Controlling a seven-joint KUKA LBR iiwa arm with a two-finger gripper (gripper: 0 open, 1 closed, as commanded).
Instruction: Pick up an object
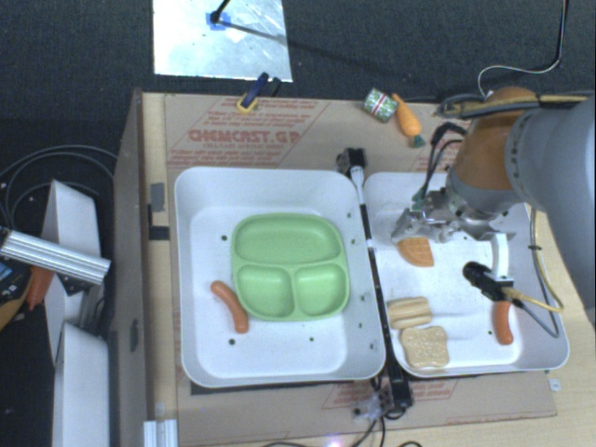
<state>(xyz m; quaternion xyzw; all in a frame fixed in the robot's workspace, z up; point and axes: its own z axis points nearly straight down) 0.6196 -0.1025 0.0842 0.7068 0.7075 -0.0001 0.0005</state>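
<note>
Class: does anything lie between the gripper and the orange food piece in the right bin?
Nothing visible does. The gripper sits just beside the orange piece; the bun, toast and sausage lie farther off in the same bin.

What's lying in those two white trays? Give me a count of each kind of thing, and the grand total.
Sausages: 2, one in the left bin, one in the right bin
Green divided plate: 1
Bread roll: 1
Toast slice: 1
Flat orange piece: 1
Total: 6
</note>
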